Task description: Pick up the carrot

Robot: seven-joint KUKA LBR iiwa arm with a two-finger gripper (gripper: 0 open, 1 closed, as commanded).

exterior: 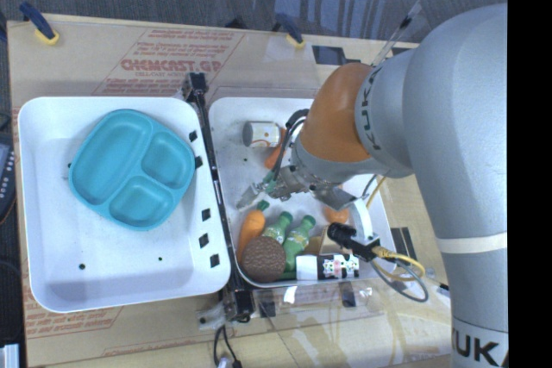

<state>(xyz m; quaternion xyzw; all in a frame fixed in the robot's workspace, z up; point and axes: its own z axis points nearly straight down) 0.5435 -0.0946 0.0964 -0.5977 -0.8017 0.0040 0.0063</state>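
An orange carrot (pixel 251 227) with a green end lies in the right bin (pixel 226 118), near its front left, beside two green bottles (pixel 289 233). My gripper (pixel 261 190) hangs low in the same bin, just above and behind the carrot. It looks open, and I see nothing between its fingers. The orange band of the wrist (pixel 338 123) and the grey arm cover the bin's right half. A thin orange piece (pixel 274 156) pokes out from under the wrist.
A brown ball (pixel 261 258) and a black-and-white bottle (pixel 332 266) lie at the front of the right bin. A grey cylinder (pixel 257 133) sits at its back. Another orange item (pixel 336 215) lies on the right. The left bin (pixel 39 211) holds a blue divided plate (pixel 131 167).
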